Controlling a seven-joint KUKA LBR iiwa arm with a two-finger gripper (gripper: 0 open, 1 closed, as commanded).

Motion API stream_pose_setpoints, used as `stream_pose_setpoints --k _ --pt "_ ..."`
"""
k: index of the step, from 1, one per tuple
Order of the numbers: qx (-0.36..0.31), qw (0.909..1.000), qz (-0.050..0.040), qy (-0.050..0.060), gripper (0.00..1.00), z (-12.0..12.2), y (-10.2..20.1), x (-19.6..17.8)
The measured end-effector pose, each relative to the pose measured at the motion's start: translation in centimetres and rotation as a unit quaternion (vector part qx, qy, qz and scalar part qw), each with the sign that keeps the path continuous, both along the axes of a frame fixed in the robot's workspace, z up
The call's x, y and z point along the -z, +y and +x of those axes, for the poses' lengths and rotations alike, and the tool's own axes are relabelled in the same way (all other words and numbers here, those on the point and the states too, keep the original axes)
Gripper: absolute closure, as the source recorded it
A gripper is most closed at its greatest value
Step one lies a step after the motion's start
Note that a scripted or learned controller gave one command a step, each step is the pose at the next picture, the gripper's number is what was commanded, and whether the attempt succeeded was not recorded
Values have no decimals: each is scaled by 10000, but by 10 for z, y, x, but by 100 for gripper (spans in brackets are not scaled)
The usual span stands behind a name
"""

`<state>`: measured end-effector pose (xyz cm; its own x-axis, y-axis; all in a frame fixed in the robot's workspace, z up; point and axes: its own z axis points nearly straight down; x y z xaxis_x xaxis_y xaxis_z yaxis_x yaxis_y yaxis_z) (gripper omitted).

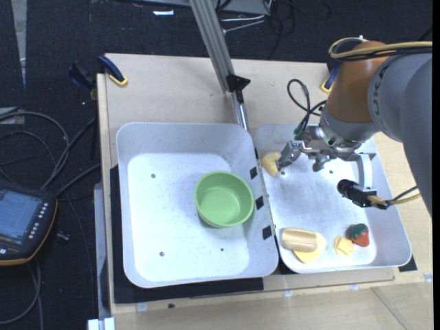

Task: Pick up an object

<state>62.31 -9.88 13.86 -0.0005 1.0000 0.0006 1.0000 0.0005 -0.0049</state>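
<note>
One arm bent over right bin (385, 184) | tool (287, 158) by yellow piece (271, 163) | finger state unclear

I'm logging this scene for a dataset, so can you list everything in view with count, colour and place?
Bins: 2, white, side by side on the bench; left bin, right bin.
Bowl: 1, green, in the left bin, right of its centre.
Yellow piece: 1, at the right bin's left wall, by the gripper.
Bun-like toy: 1, tan and yellow, right bin front.
Strawberry-like toy: 1, red with green, right bin front right.
Small yellow piece: 1, beside it.
Handheld screen: 1, floor at left.
Arm: 1, grey and orange, over the right bin.
Gripper: 1.
</note>
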Motion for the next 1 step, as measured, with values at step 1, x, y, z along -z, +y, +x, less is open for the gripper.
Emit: stream_pose_setpoints --k 1 --pt "1 10000 -1 -4 0 -1 0 46"
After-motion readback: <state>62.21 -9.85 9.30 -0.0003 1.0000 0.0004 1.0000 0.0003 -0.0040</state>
